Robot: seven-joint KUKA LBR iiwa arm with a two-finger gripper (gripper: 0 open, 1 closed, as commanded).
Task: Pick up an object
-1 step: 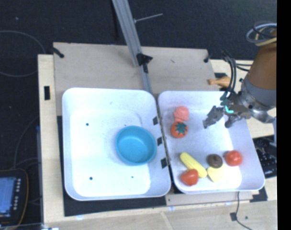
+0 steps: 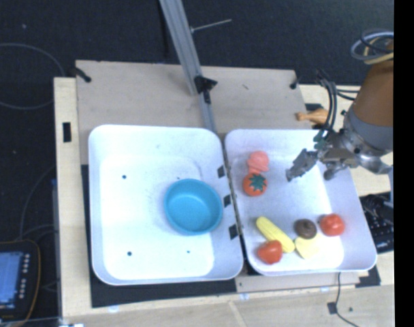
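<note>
The arm (image 2: 374,94) is cut off at the right edge; the brown lump (image 2: 305,228) is perhaps too small to identify.

2 bins (image 2: 105,148), 1 bowl (image 2: 193,206), 7 toy foods (image 2: 274,231).

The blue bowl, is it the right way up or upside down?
Right way up. The blue bowl sits in the left bin with its open side facing up: you can see the rim and down inside it.
</note>
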